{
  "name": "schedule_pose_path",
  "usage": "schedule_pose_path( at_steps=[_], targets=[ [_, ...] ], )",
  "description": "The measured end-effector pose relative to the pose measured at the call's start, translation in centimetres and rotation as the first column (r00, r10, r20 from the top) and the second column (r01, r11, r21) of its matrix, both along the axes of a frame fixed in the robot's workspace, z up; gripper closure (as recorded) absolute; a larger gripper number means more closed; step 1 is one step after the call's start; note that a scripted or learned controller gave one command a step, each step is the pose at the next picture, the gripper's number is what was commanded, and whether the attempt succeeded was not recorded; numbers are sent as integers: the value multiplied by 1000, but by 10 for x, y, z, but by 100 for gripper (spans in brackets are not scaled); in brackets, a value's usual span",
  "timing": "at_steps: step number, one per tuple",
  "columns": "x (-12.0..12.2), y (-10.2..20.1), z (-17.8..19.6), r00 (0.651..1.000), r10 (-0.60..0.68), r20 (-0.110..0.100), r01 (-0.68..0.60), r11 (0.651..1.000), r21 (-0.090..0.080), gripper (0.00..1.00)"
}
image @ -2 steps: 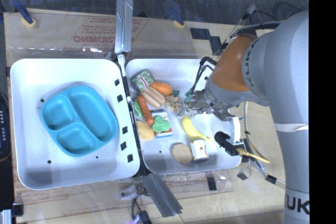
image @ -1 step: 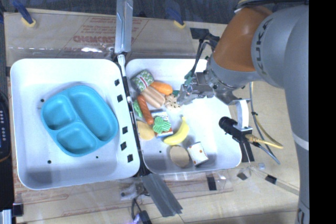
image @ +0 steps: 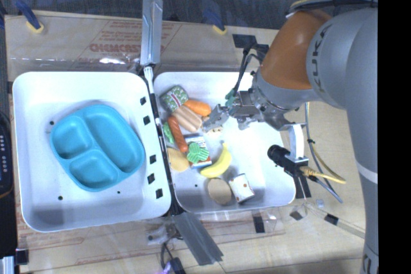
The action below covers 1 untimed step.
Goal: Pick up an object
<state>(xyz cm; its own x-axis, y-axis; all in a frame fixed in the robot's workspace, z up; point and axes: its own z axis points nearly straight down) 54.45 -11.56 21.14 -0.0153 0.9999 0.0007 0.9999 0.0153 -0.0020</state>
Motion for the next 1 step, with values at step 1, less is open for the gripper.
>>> schedule_pose_path(
  at_steps=[1],
  targets=[
    [-26, -46, -106, 997, -76, 14, 76, 997, -4, 0]
  ],
)
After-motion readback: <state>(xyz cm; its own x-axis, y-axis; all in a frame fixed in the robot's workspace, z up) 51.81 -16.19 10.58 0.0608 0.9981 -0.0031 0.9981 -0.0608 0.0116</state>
